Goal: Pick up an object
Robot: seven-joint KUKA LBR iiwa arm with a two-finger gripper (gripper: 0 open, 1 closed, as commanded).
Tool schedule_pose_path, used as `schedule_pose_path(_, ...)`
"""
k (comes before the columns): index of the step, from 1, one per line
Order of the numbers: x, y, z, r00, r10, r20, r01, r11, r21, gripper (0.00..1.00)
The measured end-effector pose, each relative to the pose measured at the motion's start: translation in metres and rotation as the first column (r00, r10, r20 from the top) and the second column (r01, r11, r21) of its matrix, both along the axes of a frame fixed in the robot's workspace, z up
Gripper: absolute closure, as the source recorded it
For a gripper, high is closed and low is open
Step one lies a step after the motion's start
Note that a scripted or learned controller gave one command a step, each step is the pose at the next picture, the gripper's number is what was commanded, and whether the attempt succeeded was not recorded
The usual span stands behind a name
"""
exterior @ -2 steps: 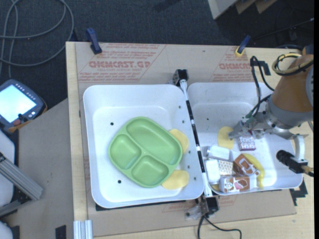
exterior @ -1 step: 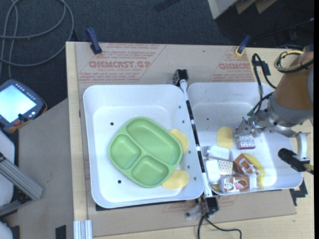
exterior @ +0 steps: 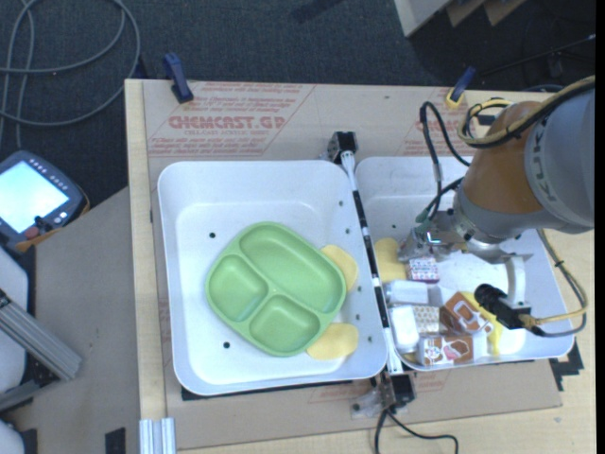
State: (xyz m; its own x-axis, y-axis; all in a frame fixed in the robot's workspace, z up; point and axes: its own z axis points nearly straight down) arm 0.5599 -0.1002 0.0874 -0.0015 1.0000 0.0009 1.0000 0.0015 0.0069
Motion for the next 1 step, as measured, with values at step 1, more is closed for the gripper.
schedule_pose_path(1,0.0345,0.0757,0.0979,1.000,0.001,-0.005,-0.001,1.000,0.000,1.00)
